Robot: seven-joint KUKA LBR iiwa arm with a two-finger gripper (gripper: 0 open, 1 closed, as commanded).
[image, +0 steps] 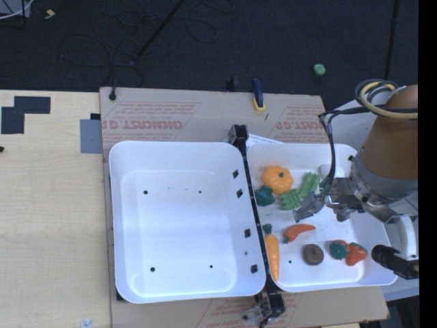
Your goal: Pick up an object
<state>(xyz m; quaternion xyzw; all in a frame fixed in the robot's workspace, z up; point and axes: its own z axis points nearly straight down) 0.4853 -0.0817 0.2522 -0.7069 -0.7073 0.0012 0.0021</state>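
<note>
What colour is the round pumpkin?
Orange, with a green stem; the pumpkin shows in the camera view.

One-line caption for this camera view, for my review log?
Gripper low in the right bin among toy foods, beside the pumpkin and chili.

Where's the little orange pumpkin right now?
The pumpkin sits in the right bin, near its upper left corner, just above a small teal toy and left of the green toys.

I count in the right bin [369, 277]: pumpkin [278, 178], green pieces [298, 194], teal piece [264, 197], chilli [298, 231], carrot [272, 255], brown disc [313, 254], red-green piece [348, 251].
</note>
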